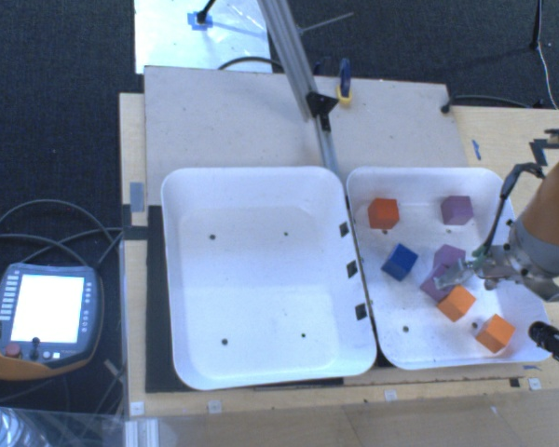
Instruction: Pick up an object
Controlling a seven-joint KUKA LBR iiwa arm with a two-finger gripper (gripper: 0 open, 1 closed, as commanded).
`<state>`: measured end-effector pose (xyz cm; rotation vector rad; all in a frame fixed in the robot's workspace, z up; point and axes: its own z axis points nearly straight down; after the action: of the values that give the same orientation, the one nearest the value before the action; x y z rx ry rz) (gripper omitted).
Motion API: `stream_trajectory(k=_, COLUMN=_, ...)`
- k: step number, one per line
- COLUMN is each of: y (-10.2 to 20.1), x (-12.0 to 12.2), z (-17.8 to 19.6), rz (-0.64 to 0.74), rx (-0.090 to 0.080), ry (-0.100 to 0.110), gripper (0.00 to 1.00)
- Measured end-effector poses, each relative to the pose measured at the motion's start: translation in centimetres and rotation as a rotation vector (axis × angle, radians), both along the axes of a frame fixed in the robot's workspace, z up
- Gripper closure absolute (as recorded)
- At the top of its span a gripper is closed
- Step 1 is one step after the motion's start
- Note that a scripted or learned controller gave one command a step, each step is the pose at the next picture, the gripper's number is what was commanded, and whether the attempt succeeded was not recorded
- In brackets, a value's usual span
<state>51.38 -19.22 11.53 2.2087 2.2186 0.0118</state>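
Observation:
The right bin (419,357) holds several cubes. An orange cube (383,213) and a purple cube (456,209) sit toward its back, and a blue cube (400,262) lies near the middle. Another purple cube (442,270) rests beside an orange cube (456,303), and one more orange cube (495,332) sits at the front right. My gripper (464,270) reaches in from the right, low over the bin, with its tip against the right side of the middle purple cube. The arm covers part of that cube.
The left bin (182,277) stands next to the right one, with a dark divider strip between them. A slanted metal pole (289,45) and a blue clamp (343,80) are behind the bins. A teach pendant (42,319) lies off the bench at left.

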Motion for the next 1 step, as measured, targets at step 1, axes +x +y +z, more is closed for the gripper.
stream_trajectory(k=1, y=0.04, x=0.11, z=0.95, rz=0.001, rx=0.001, ry=-0.003, gripper=1.0)
